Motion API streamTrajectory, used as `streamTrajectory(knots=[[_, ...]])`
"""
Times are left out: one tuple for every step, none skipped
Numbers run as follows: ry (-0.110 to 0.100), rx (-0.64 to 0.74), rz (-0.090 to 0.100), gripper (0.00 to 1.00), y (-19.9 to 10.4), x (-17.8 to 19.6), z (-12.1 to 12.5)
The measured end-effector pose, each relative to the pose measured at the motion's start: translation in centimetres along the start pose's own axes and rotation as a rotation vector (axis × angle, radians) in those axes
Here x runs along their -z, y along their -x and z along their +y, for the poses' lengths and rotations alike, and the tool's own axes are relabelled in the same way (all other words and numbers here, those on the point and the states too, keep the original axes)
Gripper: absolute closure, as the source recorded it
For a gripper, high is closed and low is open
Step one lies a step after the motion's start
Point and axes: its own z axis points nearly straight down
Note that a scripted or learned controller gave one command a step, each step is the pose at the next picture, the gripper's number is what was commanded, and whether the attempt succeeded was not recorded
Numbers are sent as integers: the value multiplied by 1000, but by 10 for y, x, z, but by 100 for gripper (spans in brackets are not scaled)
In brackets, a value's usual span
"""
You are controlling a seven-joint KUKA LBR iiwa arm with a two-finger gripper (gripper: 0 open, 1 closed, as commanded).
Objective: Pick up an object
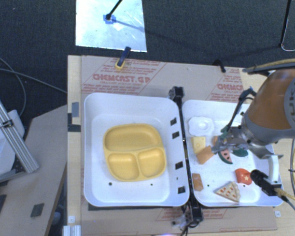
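My gripper hangs low over the middle of the right bin, below the arm's orange band. Right under and beside it lie an orange wedge, a watermelon slice and a green piece. I see nothing lifted off the bin floor. A white fried egg and a yellow cheese square lie to the gripper's left. A red piece, a pizza slice and a small brown piece lie nearer the front.
The left bin holds a yellow tray with three compartments. A black divider with clips runs between the bins. A black fitting with a cable sticks out over the right bin's front right corner.
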Motion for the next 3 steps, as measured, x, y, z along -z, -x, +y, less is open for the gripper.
streamTrajectory(knots=[[-8,3,2,100,-79,-6,26],[1,-3,2,100,-89,101,9],[-16,-2,1,100,-128,-12,52]])
